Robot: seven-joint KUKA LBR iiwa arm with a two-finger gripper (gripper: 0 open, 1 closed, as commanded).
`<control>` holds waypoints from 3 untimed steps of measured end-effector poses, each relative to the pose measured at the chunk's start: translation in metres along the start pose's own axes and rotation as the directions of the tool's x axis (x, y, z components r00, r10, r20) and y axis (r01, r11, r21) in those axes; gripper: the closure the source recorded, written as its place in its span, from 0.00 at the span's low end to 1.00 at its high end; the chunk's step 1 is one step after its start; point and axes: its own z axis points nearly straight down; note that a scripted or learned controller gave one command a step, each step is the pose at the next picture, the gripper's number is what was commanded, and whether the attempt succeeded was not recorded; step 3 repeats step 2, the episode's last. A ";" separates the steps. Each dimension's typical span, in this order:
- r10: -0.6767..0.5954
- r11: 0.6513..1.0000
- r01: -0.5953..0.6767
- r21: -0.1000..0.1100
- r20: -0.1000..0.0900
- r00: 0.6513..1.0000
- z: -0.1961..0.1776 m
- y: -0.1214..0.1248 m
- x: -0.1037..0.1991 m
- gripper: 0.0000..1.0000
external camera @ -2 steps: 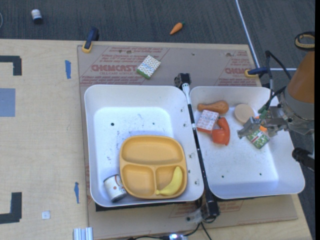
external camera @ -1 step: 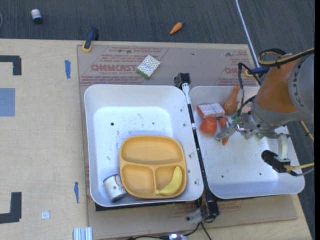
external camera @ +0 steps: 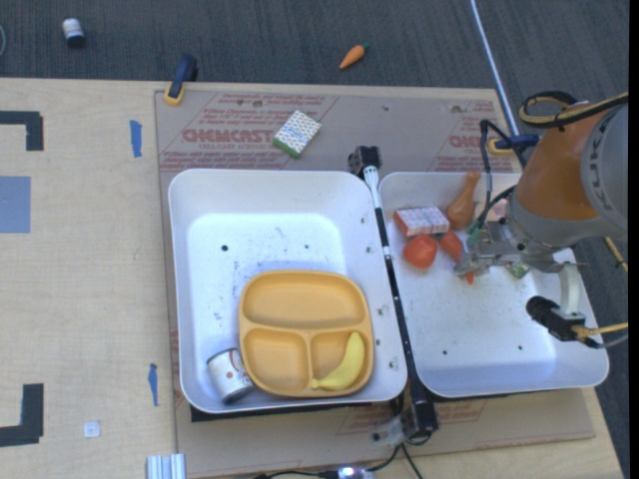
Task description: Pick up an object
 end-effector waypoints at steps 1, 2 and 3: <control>-0.002 1.000 0.002 0.010 -0.004 1.000 -0.089 -0.072 0.081 1.00; -0.002 1.000 0.002 0.006 -0.002 1.000 -0.088 -0.053 0.142 1.00; -0.002 1.000 0.002 0.006 -0.002 1.000 -0.088 -0.053 0.142 1.00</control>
